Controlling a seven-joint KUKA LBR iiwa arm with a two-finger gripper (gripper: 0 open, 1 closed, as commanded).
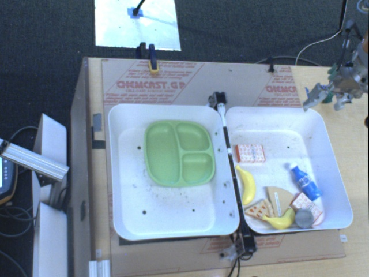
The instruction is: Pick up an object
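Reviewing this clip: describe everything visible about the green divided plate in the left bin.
The green divided plate is pale green, looks like matte plastic, and is a rounded rectangle with a raised rim. Ridges split it into three compartments: one large on the view's left and two smaller on the right. It lies flat and upright on the floor of the left white bin, toward its upper right, near the divider between the bins. Nothing rests in it or touches it apart from the bin floor.

Grey metal two-finger gripper (327, 95) at three o'clock on the bench: two pale, angular finger tips project from a blocky grey wrist housing, with small dark fittings on its body. A thin white cable (314, 44) loops away toward twelve o'clock.
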